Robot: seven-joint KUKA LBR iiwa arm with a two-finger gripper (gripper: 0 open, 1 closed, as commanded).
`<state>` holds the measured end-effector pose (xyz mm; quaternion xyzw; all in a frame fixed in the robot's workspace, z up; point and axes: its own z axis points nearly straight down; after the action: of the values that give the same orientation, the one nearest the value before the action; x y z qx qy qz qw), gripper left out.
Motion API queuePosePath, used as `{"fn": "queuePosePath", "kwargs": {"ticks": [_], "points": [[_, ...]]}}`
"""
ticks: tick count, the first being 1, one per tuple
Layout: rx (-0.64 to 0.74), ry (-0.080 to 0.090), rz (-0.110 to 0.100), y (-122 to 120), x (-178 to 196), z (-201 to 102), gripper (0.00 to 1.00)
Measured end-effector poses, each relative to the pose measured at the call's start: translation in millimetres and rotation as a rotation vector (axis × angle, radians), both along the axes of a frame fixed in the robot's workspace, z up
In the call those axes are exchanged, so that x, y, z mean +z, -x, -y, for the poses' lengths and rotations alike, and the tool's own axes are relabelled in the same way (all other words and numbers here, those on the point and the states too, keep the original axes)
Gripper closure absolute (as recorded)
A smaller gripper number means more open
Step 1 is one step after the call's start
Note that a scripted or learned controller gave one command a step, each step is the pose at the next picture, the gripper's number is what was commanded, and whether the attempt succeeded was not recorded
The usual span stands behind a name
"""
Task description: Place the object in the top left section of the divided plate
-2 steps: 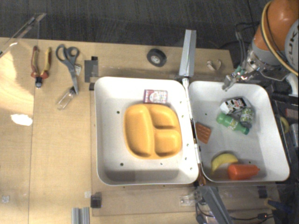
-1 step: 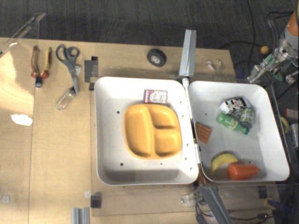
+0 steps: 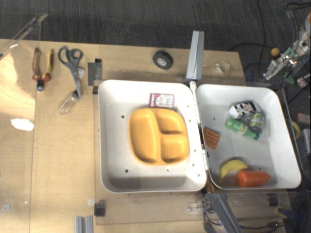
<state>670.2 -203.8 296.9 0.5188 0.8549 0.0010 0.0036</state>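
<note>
A pale wooden bench [image 3: 58, 178] is seen from above, with dark carpet beyond its far edge. Two shallow white bins are set side by side on it. The left white bin [image 3: 112, 169] holds a yellow divided plastic plate [image 3: 146, 137], which is taken here as the landmark. The plate is laid flat near the bin's middle, presumably so that its hollows can be reached from above. None of its hollows has been filled, so the placing is judged not yet done.

The right white bin [image 3: 282, 130], right of the plate, appears to serve as the supply. In it lie a green plastic bottle [image 3: 240, 128], an orange-red carrot-shaped toy [image 3: 252, 178], a yellow banana [image 3: 232, 167], a black-and-white packet [image 3: 243, 109] and a ridged orange wafer [image 3: 212, 138]. A small maroon packet [image 3: 161, 100] lies just beyond the plate's far rim, touching it or nearly so.

Which of these is the task's object cannot be told.

A metallic assembly far to the upper right of the plate, outside both bins, is taken to be the gripper [image 3: 286, 62]. Whether it is wide or narrow cannot be told, and nothing is seen held. Every candidate lies well apart from it, the maroon packet farthest.

Grey-handled scissors [image 3: 73, 64] are left on the bench up and to the left of the plate.
</note>
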Motion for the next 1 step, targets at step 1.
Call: {"fn": "queuePosePath", "kwargs": {"ticks": [1], "points": [[0.000,-0.002,-0.001,-0.2,-65.4,-56.5,1.00]]}}
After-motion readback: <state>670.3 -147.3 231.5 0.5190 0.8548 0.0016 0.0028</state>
